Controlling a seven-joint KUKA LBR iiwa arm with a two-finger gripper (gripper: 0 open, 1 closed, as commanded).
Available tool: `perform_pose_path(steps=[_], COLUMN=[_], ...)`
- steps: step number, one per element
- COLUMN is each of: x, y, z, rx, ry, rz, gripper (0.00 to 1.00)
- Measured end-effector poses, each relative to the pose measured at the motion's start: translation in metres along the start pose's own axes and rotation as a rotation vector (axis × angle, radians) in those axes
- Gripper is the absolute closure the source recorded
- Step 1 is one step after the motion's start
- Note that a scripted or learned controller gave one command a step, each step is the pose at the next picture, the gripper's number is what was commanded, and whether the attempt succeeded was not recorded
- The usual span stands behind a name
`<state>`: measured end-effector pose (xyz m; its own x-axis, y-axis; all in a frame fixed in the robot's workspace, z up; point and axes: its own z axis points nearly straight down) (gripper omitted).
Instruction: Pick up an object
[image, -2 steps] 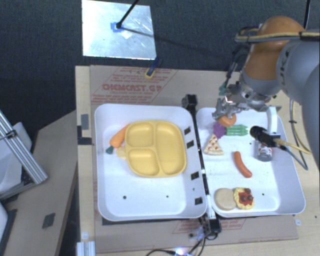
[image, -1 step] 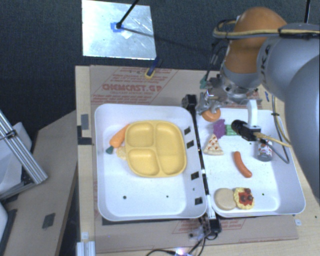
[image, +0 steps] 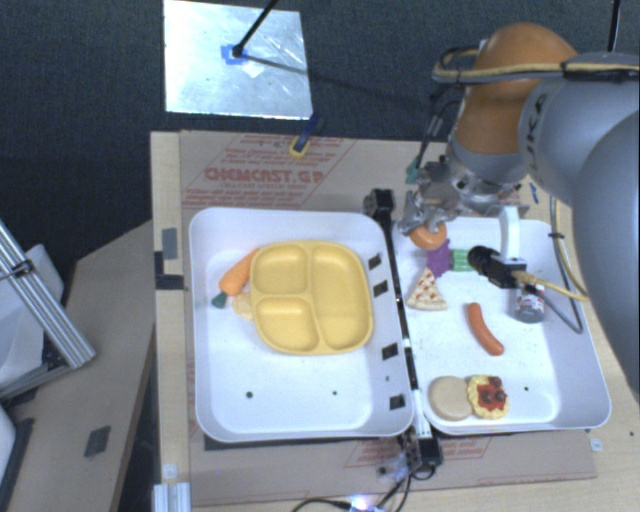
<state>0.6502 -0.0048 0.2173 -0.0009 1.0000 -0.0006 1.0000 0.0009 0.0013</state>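
Camera view: my gripper (image: 428, 226) hung over an orange toy (image: 429, 238); I could not tell its state. Toy judged light, smooth; grasp across its middle.

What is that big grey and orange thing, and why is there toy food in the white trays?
It is a robot arm, seen by a camera looking down from above. Its tool hangs over the right bin, just above a small orange toy. I cannot tell if it holds anything. That bin also has a pizza slice, a purple piece, a sausage, a cookie and a pasta toy. The left bin holds a yellow divided plate and a carrot.
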Motion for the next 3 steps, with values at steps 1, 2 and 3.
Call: perform_pose_path(steps=[1, 2, 3], x=[-0.004, -0.003, 0.000], y=[0.007, 0.009, 0.012], z=[-0.018, 0.003, -0.015], rx=[-0.002, 0.001, -0.002], ry=[0.001, 0.000, 0.001], rz=[-0.001, -0.002, -0.004], gripper=[1.00, 1.00, 1.00])
